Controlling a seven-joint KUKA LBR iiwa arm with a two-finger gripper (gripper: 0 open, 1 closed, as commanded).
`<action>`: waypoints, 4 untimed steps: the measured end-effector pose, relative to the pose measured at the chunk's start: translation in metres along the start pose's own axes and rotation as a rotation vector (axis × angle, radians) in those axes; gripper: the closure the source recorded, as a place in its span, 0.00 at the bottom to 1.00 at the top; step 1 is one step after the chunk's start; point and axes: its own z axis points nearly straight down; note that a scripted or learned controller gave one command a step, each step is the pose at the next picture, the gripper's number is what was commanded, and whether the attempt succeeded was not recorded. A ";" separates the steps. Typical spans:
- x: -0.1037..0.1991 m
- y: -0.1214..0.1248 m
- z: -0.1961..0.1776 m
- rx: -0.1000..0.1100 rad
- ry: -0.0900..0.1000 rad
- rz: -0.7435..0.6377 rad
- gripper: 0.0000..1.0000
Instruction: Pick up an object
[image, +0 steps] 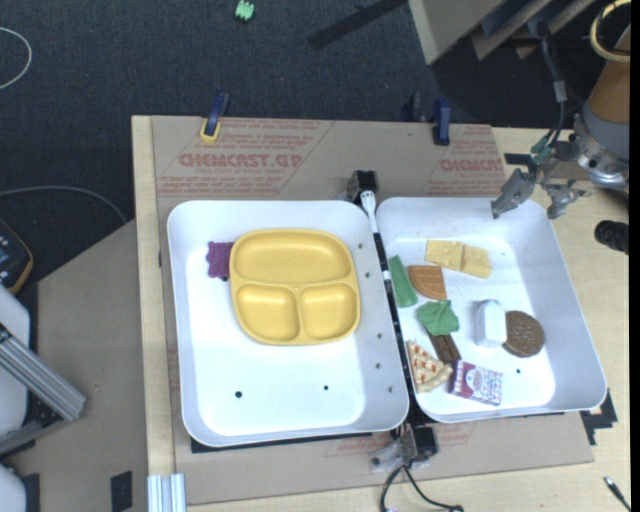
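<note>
My gripper (533, 198) hangs over the far right corner of the right bin (568, 290), fingers spread and nothing between them, so it is open. Below it in that bin lie yellow cheese pieces (458, 256), an orange-brown slice (428, 281), a green stick (402, 281), a green leafy piece (438, 318), a brown bar (446, 347), a pizza slice (428, 367), a white block (489, 321), a brown cookie (523, 334) and a pink-and-white packet (477, 382). The gripper touches none of them.
The left bin (200, 350) holds a yellow divided tray (295, 284) with a purple item (217, 259) at its left side. A black divider rail (380, 280) runs between the bins. Clamps (211, 122) hold the cardboard at the back.
</note>
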 end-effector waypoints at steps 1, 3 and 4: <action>0.001 0.003 -0.009 -0.015 -0.003 -0.003 0.00; -0.006 0.003 0.093 -0.009 -0.002 -0.004 0.00; -0.005 0.002 0.138 -0.010 -0.002 -0.005 0.00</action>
